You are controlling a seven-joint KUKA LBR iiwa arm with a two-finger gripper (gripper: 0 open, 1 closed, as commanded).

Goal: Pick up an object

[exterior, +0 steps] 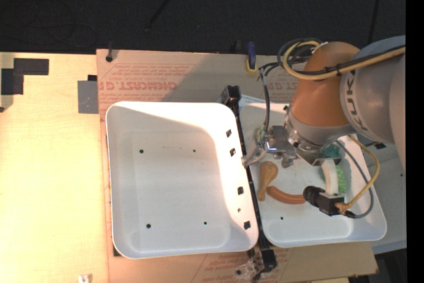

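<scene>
Gripper [267,146] position: low over the left part of the right-hand shallow white bin [301,227], close to the wall that meets the left-hand shallow white bin [172,189]; whether it is spread or pressed together cannot be told, since the wrist and cabling cover it from this angle. Grey arm with orange band [324,96]: enters from the right and bends down over the right-hand bin. Tan club-shaped object [267,177]: lies on the floor of the right-hand bin, just below the gripper in the view; contact between the two cannot be confirmed. Orange-red sausage-shaped piece [286,196]: lies just beside the lower end of the tan object, on its right. Green-and-white brush-like item [336,175]: lies further right in the same bin, partly covered by the arm. Both bins sit side by side on a brown printed cardboard sheet [165,79]; the sheet rests on the pale wooden bench [46,175].
</scene>
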